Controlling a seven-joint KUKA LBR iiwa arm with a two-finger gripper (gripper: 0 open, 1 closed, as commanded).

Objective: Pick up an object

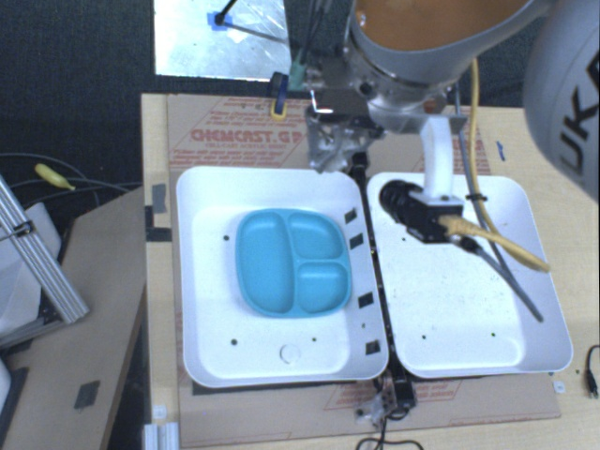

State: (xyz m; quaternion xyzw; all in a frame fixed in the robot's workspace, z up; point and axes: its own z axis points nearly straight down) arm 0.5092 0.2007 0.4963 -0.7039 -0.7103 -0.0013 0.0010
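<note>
A blue divided plate (pixel 292 262) lies flat in the middle of the left bin (pixel 211 345), its three compartments facing up; it is the only loose thing visible in either bin, so it is likely the object to be picked. Lying flat with a low rim, it offers little to pinch except its edge, which may make the grasp awkward. The arm (pixel 441 17) reaches in from the tabletop's right side and hangs over the far edge of the bins, near the seam between them. The jaws (pixel 330 148) sit above the far right corner of the left bin, well apart from the plate and holding nothing visible; whether they are open or closed cannot be told, since the wrist hardware crowds them. A black camera-like fitting (pixel 412 209) with cables rests over the right bin (pixel 487 345).
</note>
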